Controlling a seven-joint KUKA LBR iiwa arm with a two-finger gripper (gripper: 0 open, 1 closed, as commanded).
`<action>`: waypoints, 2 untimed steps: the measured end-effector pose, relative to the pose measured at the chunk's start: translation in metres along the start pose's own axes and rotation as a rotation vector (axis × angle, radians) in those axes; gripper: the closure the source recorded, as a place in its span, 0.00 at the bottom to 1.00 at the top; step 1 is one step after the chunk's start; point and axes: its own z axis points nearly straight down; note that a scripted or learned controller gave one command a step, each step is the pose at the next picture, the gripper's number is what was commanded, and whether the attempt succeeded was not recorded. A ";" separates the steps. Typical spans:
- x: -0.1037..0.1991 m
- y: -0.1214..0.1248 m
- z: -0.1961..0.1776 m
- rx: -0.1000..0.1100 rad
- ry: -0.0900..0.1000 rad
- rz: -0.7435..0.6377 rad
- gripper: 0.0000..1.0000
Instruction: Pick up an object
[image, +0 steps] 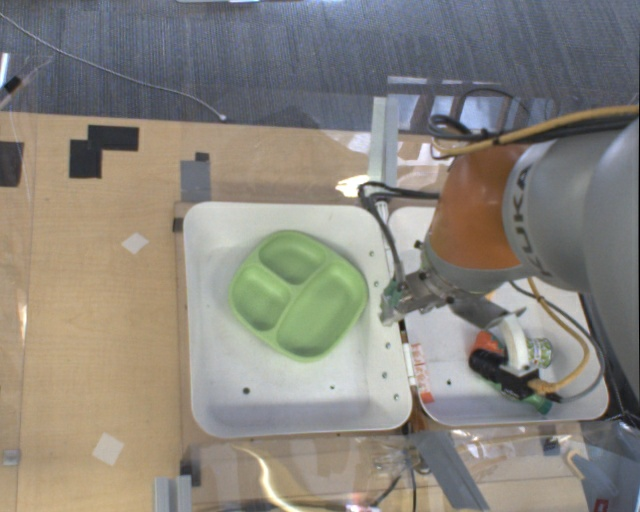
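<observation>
Two shallow white bins sit side by side on the bench. The left bin (230, 400) carries one thing, a green plate (298, 293). It has three compartments, two smaller and one larger, and lies flat around the middle of the bin, somewhat nearer the far edge. The grey and orange arm covers much of the right bin (450, 397). One gripper (392, 303) hangs at the edge the two bins share, just beside the plate's right rim, with a thin strip of white bin floor between them. Whether the claw is spread or pressed together cannot be told, and nothing is seen in it. One red-and-white label (416, 366) lies along the right bin's left rim. Two black tape marks (100, 148) sit near the bench's far left corner.
</observation>
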 end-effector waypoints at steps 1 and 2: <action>0.109 0.004 0.034 0.005 0.003 0.371 1.00; 0.148 0.026 0.016 0.003 0.000 0.933 1.00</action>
